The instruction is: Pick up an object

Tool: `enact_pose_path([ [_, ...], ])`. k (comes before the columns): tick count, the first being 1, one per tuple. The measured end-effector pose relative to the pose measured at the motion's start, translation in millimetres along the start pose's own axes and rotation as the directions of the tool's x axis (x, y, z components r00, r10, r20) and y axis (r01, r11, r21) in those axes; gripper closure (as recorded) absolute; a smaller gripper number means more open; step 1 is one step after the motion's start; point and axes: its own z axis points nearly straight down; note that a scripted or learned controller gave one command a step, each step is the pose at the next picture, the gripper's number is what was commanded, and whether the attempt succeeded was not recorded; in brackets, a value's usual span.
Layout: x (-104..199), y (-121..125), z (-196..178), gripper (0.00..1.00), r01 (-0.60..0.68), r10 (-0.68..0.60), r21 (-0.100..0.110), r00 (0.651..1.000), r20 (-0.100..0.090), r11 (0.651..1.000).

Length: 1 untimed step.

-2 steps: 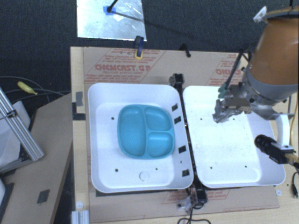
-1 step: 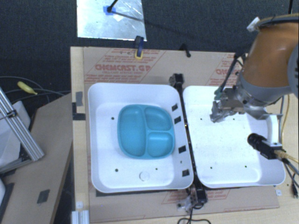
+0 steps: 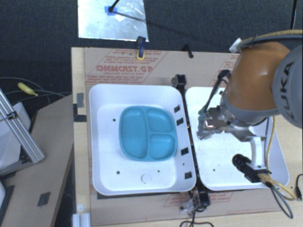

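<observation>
Jaws of the gripper [image 3: 204,126] sit low over the right bin [image 3: 222,176], near its left wall, but they are small and crowded by metal parts, so I cannot tell whether they are released or clenched, and nothing can be made out between them. Above them bulks the arm [image 3: 258,79], its orange band rounded and large in the camera view, with grey casing at the right edge. A black cylindrical part [image 3: 246,167] with a yellow cable hangs from the arm over the lower right of that bin. The blue divided plate [image 3: 147,132] lies flat in the middle of the left bin [image 3: 106,174], well apart from the gripper, with the ridge between the two bins lying between them; its three compartments face up. A small pale disc [image 3: 146,178] rests on the left bin's floor just below the plate. Both bins stand side by side on the bench [image 3: 128,65], which is covered by cardboard printed in red. A shiny sheet [image 3: 111,13] lies beyond the bench at the top.
</observation>
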Motion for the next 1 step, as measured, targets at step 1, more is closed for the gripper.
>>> enact_pose_path([
  [1, 86.2, 2.0, -43.4, 1.0, 0.006, -0.006, -0.008, 1.0, -0.002, 1.0],
])
